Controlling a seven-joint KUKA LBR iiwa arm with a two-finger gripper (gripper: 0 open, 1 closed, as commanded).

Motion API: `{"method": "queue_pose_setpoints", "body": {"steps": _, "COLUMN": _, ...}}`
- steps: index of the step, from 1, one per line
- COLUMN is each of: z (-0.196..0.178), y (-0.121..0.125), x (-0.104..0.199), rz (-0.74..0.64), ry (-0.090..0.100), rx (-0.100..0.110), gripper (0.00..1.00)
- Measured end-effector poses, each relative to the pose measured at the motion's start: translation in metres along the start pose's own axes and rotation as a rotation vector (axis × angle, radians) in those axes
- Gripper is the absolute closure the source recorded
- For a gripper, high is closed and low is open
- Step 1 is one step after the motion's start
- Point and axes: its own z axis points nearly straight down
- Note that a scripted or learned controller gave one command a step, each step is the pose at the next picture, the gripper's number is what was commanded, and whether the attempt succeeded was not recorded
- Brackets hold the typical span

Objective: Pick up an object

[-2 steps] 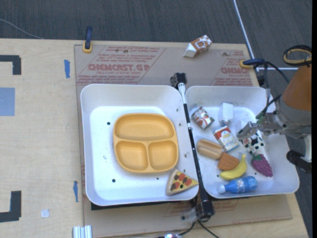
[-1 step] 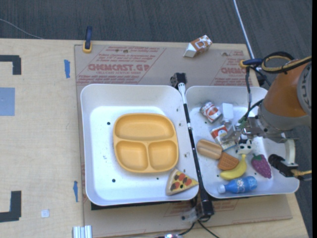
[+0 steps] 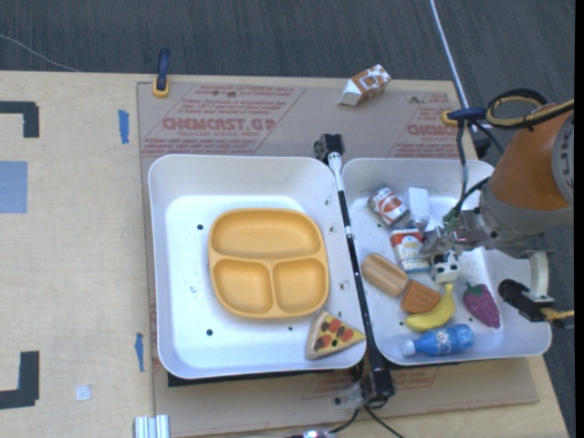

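My gripper hangs low in the right bin, near its middle. It sits just above a small black-and-white cow toy and right beside a red-and-white carton. Around it lie a red-and-white can, a white block, a bread roll, a brown wedge, a banana, a blue bottle and a purple grape bunch. I cannot make out whether anything is held.
The left bin holds a yellow divided plate and a pizza slice at its front right corner. A small carton lies on the cardboard behind the bins. The orange-banded arm covers the right bin's far right side.
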Motion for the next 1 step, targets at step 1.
{"method": "queue_pose_setpoints", "body": {"steps": 1, "z": -0.0847, "y": -0.0449, "x": 0.0985, "rz": -0.003, "ry": 0.009, "rx": 0.016, "gripper": 1.0}}
